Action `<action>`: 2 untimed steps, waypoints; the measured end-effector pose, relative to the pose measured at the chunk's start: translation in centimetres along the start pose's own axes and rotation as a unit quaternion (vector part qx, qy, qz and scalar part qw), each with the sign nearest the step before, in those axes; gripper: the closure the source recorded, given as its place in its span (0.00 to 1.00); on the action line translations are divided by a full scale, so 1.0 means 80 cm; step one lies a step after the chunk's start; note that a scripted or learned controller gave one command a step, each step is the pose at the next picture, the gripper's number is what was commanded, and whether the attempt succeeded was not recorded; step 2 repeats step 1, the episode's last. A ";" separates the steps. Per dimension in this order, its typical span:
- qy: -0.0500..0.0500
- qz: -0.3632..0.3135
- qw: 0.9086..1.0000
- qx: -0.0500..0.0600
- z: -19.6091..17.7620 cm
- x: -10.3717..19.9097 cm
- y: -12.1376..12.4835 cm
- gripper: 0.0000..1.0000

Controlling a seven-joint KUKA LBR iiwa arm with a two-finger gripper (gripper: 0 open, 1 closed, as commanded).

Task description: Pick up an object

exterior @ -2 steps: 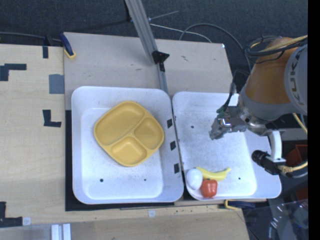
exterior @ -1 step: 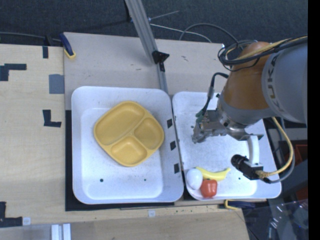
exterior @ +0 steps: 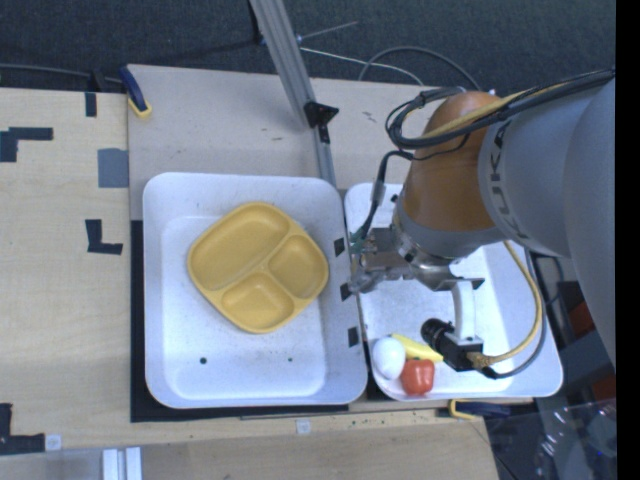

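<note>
Yellow plate [exterior: 258, 266]: three compartments, long axis slanted upper-left to lower-right in left bin [exterior: 165, 298].
Red and white toys [exterior: 405, 363]: shapes unclear.
My gripper [exterior: 372, 265]: opening impossible to judge.

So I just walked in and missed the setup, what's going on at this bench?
A grey robot arm with an orange band reaches in from the right over the right bin. Near that bin's front edge lie a white ball, a yellow piece and a small red object, all close together. The left bin holds a yellow divided plate. Nothing looks picked up yet.
</note>
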State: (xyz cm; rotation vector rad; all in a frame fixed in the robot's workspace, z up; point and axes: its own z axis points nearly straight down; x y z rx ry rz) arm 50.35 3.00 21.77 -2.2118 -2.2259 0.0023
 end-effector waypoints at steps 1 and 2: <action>0.000 0.000 1.000 0.000 0.007 0.061 -0.002 1.00; 0.000 0.000 1.000 0.000 0.007 0.061 -0.002 1.00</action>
